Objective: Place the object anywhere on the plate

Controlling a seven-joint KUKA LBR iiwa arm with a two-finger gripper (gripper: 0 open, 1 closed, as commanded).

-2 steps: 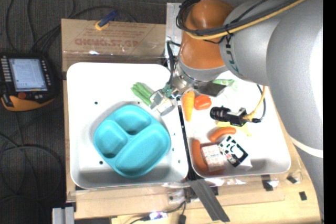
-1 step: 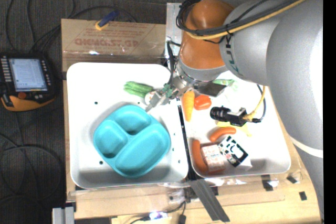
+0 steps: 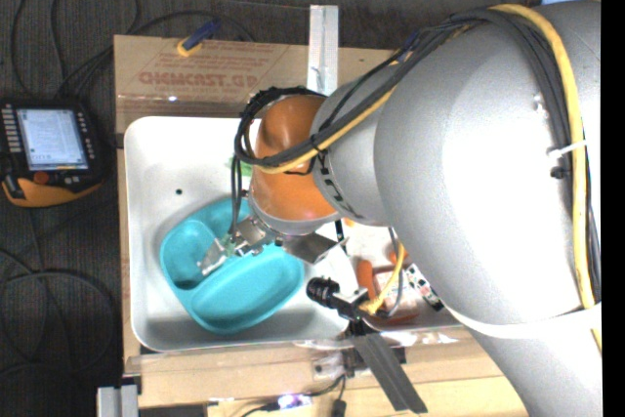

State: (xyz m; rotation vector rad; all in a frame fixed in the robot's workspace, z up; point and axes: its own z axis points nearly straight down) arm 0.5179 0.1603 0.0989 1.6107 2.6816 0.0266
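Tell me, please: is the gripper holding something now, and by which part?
It cannot be told. The gripper is low over the plate in the bin, but the arm hides the object.

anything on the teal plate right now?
The gripper sits over the teal plate in the white bin; something pale shows at its tip. The arm covers the plate's upper right, so that part is unknown.
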